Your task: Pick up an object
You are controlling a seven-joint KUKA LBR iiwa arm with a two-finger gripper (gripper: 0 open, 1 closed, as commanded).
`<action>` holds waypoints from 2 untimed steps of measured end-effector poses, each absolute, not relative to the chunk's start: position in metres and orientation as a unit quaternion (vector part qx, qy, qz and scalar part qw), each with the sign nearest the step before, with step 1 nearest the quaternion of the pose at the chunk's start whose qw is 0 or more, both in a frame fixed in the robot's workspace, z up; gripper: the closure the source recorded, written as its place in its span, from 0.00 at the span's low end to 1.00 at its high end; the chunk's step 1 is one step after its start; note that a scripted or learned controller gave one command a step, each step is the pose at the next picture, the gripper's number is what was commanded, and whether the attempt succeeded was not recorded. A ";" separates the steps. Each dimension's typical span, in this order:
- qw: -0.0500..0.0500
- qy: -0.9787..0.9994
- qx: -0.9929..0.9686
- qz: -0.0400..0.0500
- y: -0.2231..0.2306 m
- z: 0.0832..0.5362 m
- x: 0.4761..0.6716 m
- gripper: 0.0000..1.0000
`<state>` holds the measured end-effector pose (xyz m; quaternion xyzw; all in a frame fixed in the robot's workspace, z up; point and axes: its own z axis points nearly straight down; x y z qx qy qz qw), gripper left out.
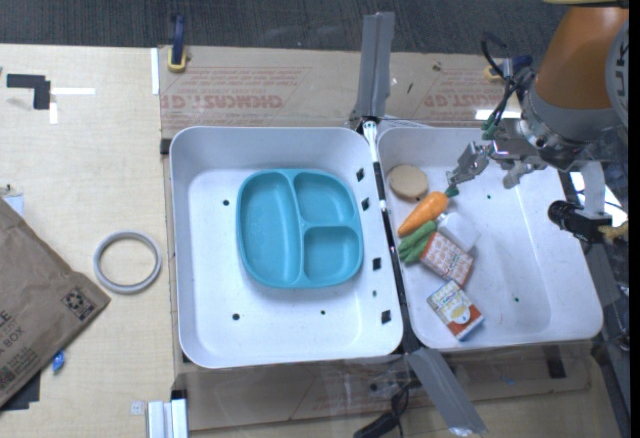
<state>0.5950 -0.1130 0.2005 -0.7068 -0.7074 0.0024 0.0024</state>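
The right bin (530, 256) holds an orange toy carrot (423, 211), a tan round bun (408, 182), a green pea pod (413, 244), a red snack packet (447, 257) and a small carton (455, 310), all along its left side. My gripper (490, 168) hangs over the bin's back part, to the right of the bun and above the carrot's tip. It is open, with nothing between its fingers. The left finger (467, 164) is close to the carrot's green top.
A blue divided plate (300, 226) lies in the left bin (200, 256). On the bench to the left sit a tape ring (127, 259) and a cardboard box (40, 296). A grey upright post (376, 56) stands behind the bins' shared wall.
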 end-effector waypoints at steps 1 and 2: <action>0.001 -0.684 -0.729 0.001 -0.098 0.099 0.593 0.00; 0.003 -0.683 -0.730 0.002 -0.100 0.105 0.593 1.00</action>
